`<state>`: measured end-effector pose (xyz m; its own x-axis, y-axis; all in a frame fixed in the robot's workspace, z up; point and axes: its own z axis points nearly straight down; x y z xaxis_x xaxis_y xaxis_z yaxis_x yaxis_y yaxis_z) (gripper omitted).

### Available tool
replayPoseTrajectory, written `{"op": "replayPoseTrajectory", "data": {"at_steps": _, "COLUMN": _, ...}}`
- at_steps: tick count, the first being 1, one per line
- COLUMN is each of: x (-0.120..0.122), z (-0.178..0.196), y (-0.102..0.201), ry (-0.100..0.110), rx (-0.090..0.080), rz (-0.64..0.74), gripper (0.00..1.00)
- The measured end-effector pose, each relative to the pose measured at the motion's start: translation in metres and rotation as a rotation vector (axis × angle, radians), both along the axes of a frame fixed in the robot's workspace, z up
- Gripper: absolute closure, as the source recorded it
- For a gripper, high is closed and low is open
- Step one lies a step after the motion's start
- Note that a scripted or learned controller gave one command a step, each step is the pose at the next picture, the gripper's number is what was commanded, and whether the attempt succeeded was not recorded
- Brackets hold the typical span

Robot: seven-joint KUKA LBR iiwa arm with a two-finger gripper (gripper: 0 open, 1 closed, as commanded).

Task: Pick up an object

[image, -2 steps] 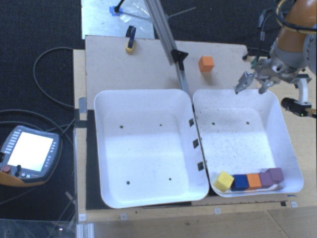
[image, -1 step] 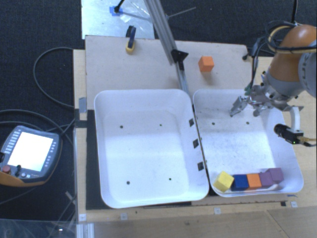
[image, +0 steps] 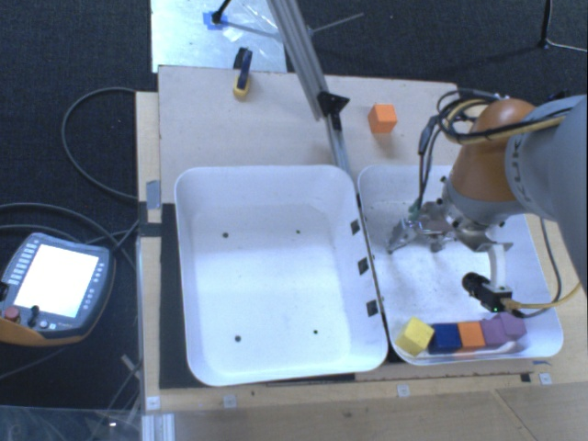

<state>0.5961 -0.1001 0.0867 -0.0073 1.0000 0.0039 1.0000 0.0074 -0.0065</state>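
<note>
Camera view from above: grey arm w/ orange band comes in from the right and hangs over the right bin (image: 386, 191), tool (image: 418, 232) low in the bin's middle, pointing left. Whether the tool is spread or closed can't be told from this angle, and nothing shows between its tips.

Candidate things to pick sit in a row along the near wall of the right bin: yellow block (image: 414, 335), blue block (image: 446, 337), orange block (image: 471, 334), purple block (image: 500, 330), touching side by side, prob. slid there b/c the bin slopes or they got pushed into the corner. The tool is well apart from them, farther into the bin, so no grasp seems set up yet. Packed against the wall, they look awkward to grip.

Left bin (image: 197, 246) sits alongside. A second orange cube (image: 383, 118) rests on the bench (image: 276, 118) beyond the bins, out of play.
</note>
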Motion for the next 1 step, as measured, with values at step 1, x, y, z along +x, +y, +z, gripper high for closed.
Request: {"op": "replayPoseTrajectory", "data": {"at_steps": 1, "x": -0.0065, "z": 0.0988, "y": -0.0615, "ry": -0.017, "rx": -0.009, "rz": -0.010, "gripper": 0.00}}
